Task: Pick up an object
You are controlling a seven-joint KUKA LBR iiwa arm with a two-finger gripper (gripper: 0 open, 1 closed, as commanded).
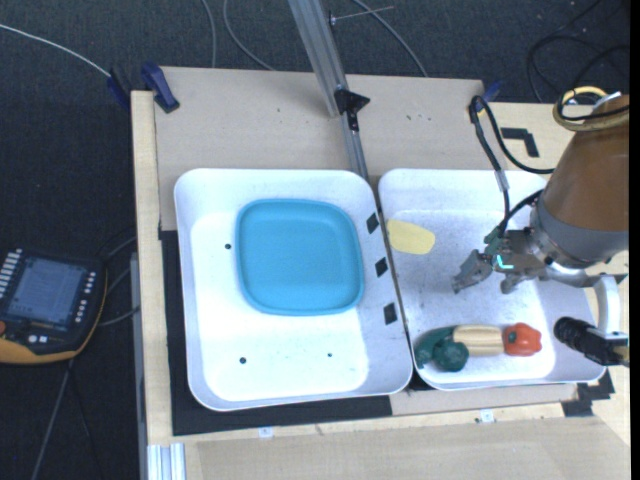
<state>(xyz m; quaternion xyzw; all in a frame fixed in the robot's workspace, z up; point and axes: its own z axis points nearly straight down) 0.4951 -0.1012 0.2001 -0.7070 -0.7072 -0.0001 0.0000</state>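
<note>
Although the task asks for an object to be picked up, nothing is held yet — the gripper (492, 271) hangs over the right bin (440, 193) at the right of the frame with its two fingers spread apart and nothing between them. Beneath and around it the bin floor is bare. The candidates lie elsewhere in that bin: a pale yellow piece (411, 236) toward its upper left, and along the lower edge a row of three — a dark green object (442, 351), a tan cylinder (479, 340) touching it, and a red object (521, 339) at the cylinder's right end. The left bin (205, 278) carries a blue square plate (299, 256) at the middle of the frame. By my reading the pick has barely begun: the arm still has to settle on one item, come down over it, close and lift. The row at the lower edge sits nearest the fingers, just below them in the frame.
</note>
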